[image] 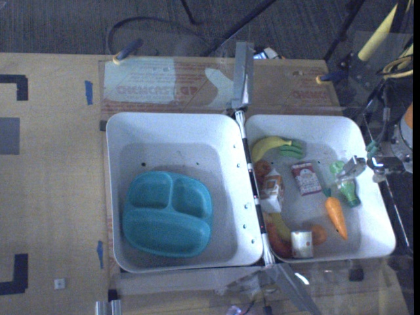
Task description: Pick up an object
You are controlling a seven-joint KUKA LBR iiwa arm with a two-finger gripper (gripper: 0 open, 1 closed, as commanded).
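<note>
**Crowded right bin leaves little room for a clean pick**

Nearest the camera, the front rim of the right bin [341, 253] sits just behind a small white cube [301, 243] that leans against a cluster of red and orange pieces at the bin's front-left corner.

By size, the bench [52, 195] comes first, then the two white bins. The left bin [131, 126] holds a teal divided plate [168, 212] lying flat on its floor. The right bin carries every small candidate: a yellow banana [264, 146] touching a green item [289, 151] at the back, a red-and-white carton [306, 178] near the middle, an orange carrot [336, 217] toward the front right, and a green bottle [348, 192] just beside the carrot's upper end.

The gripper [354, 167] hangs over the right side of that bin, just above the green bottle. Whether it is wide or narrow cannot be told; the metal parts blur against the bin wall, and nothing is clearly seen held.

The likely trouble is crowding. The bottle and carrot lie so close that a descent aimed at one could nudge the other or catch both. The bottle looks rounded and smooth, so it may roll or squirt out of a pinch. The bin's right wall is also near, and a slightly offset approach could strike it.
</note>
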